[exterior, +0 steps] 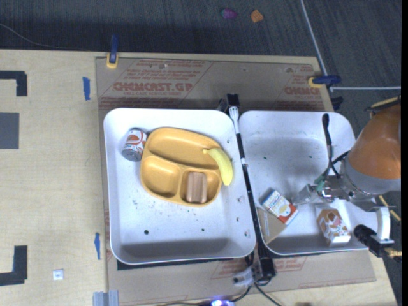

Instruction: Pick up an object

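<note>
Camera view looking down at a slant on two white bins. Reaching in from the right across the right bin (pixel 280 139), and hanging the gripper (pixel 317 190) low over its front half. Not being able to tell here whether opened or closed, the tool's tip blurring into cables and bright bin floor; certainly not seeing anything held in it.

Judging the small carton (pixel 278 206) as the likeliest target: lying just to the left of the gripper, tilted, near the wall between the bins, printed in blue, white and orange. Sitting close by on the other side, toward the front right corner, a second small pack (pixel 333 225) with a brown picture on it, apart from the carton.

Expecting the carton to be handling light and somewhat soft: thin card walls, probably denting under a hard squeeze and sliding easily on the smooth plastic if nudged rather than pinched. Taking hold across the two narrower sides, near the middle of the body, looking safest; avoiding the corners, where slipping out or spinning seems likely. Watching also for pushing it against the bin wall.

Resting in the left bin (pixel 172 234), well apart from the gripper: a yellow divided tray (pixel 167 150) carrying a banana (pixel 221 164) on its right rim and a brown block (pixel 195 187) in one compartment, plus a can (pixel 134 144) touching the tray's left edge.
</note>
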`<state>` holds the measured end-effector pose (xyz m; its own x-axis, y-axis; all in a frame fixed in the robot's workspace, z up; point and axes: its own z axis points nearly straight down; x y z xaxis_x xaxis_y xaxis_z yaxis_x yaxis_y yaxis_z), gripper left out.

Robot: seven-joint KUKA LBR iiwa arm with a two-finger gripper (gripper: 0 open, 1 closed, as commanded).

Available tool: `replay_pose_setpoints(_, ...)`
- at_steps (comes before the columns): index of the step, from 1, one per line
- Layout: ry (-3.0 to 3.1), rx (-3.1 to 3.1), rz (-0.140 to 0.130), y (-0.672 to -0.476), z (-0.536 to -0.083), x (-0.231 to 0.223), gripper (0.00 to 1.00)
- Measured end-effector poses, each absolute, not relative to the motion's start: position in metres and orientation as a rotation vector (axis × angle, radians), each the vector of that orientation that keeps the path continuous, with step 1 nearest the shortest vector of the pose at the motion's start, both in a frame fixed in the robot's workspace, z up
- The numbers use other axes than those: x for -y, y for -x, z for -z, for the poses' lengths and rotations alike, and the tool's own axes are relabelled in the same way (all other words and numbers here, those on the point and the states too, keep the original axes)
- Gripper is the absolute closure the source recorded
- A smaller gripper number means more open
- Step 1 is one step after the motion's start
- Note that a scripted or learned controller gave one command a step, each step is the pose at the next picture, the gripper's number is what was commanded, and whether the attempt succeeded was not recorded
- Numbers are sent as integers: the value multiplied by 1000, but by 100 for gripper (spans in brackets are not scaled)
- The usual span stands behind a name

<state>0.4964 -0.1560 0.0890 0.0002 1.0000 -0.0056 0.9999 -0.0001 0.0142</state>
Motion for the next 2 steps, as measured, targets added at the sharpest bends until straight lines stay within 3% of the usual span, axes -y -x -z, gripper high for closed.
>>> replay_pose_setpoints(1,-2210,-2202,-9,-484,-89,105,0)
replay_pose_setpoints(2,-2205,-2191,-10,-486,-101,108,100)
